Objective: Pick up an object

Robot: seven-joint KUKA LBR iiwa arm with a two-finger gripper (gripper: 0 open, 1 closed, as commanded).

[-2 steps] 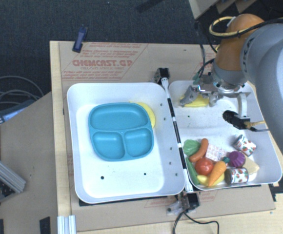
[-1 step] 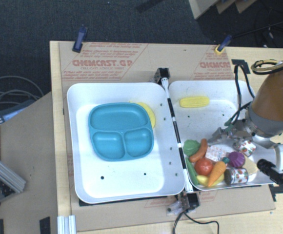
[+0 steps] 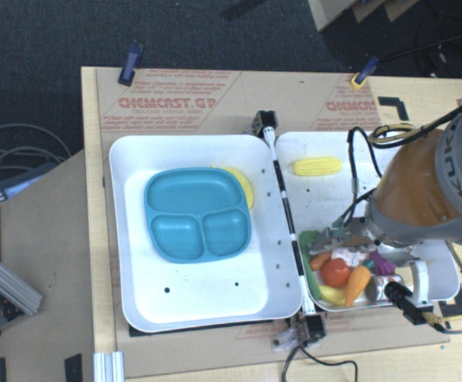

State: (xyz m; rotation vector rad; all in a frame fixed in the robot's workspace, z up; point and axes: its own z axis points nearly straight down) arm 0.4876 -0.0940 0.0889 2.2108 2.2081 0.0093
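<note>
The right bin [image 3: 326,146] holds a yellow corn cob [image 3: 317,166] near its far edge. Toy food is piled in its near left corner: a red tomato [image 3: 335,271], an orange carrot [image 3: 358,282], a yellow piece [image 3: 332,294], a green piece [image 3: 317,286] and a purple piece [image 3: 385,265]. My arm [image 3: 418,189] hangs over the right bin, and my gripper [image 3: 357,247] is down at the pile, just above the tomato and carrot. The wrist hides its tips, and I see nothing clearly held.
The left bin [image 3: 135,237] carries a blue divided plate [image 3: 197,214] with a yellow object [image 3: 247,185] peeking from under its far right corner. A ridge [image 3: 283,205] separates the bins. Cables [image 3: 382,134] run along the arm over the right bin's far side.
</note>
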